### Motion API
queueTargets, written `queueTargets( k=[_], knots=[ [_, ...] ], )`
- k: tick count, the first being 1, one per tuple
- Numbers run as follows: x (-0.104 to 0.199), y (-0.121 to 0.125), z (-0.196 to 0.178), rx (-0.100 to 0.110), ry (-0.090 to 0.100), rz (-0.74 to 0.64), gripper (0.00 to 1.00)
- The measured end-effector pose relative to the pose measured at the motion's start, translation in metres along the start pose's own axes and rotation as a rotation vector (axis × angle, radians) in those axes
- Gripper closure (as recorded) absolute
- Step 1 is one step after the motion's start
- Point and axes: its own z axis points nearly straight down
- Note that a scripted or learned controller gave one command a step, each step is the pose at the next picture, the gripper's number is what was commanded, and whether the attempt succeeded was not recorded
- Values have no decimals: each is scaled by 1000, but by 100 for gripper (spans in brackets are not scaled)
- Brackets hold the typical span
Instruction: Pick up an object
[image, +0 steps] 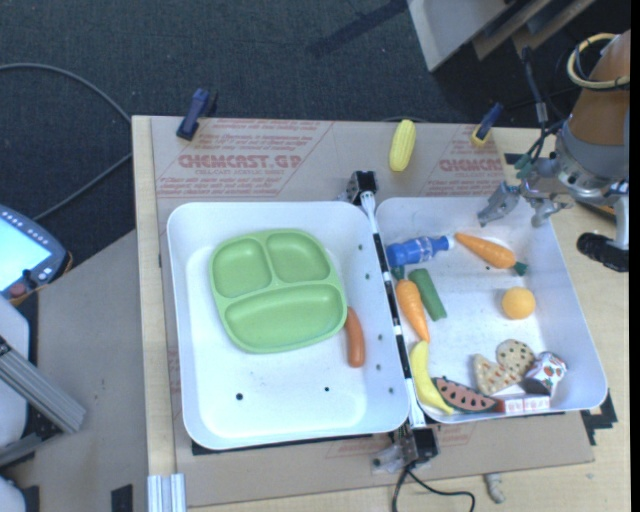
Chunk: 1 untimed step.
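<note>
- Gripper (522, 199): hovers over the right bin (580, 330) far edge; fingers appear spread, nothing between them.
- Carrot (486, 250): lies nearest, a likely pick target.

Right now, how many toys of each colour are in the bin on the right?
Orange: 3, carrot, carrot, ball
Blue: 1, bottle
Green: 1, stick
Yellow: 1, banana
Tan: 2, cookies
Red: 1, watermelon slice
Mixed colours: 1, small block
Total: 10
</note>
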Motion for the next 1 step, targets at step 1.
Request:
queueTargets(
  k=[1],
  knots=[
    [25,0,27,0,1,0,0]
  ],
)
